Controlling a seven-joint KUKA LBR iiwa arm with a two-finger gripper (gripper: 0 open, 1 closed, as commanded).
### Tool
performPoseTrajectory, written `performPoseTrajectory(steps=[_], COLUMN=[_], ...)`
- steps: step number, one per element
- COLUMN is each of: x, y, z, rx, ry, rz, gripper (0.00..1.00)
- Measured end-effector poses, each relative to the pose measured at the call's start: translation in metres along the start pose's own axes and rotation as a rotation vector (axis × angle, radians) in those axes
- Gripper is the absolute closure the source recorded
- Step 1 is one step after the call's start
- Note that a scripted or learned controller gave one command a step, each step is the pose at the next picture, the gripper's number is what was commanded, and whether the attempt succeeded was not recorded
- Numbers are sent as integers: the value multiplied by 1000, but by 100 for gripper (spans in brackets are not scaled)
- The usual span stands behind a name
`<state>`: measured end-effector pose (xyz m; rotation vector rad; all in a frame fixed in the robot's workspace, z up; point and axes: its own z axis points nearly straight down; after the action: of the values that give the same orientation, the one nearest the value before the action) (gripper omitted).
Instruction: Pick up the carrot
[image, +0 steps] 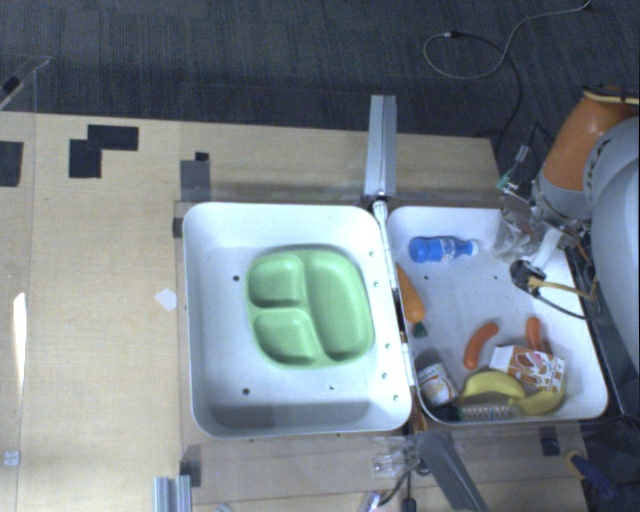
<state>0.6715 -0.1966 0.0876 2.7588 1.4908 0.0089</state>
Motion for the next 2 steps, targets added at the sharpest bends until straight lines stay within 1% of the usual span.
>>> performPoseTrajectory(steps=[1,2], x=[10,-3], y=[-7,-4], z=[1,0], rx=[3,1], ry=[0,0], rz=[-201,51], gripper=[100,100])
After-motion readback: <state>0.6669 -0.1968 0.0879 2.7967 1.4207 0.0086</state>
